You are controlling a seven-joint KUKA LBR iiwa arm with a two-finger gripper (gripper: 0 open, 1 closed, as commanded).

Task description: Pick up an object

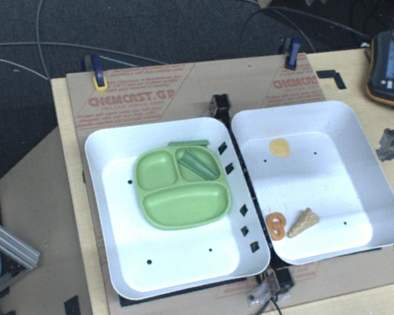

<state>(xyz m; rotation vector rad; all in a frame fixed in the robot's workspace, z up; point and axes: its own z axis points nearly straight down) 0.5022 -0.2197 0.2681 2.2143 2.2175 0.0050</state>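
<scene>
Nothing is picked up yet. The left bin [125, 270] holds a green plate [180, 191] with a green bean [198, 162] at its 1 o'clock. In the right bin [371, 166], a pretzel [276, 225] touches a cone [301, 223] at 7 o'clock; a yellow chip [279, 148] lies at 11 o'clock, easiest to reach. End effector: cannot tell.

Pale wooden table [45, 209], seen from above at slant. Brown cardboard sheet [173, 84] with red print lies flat on it, held at far edge by two blue clamps [98, 71]. On cardboard: two shallow white bins side by side, touching along middle; left bin [175, 264], right bin [343, 170]. Row of black clips [244, 212] along shared edge. Handheld screen unit [391, 70] at table's far right edge.
</scene>
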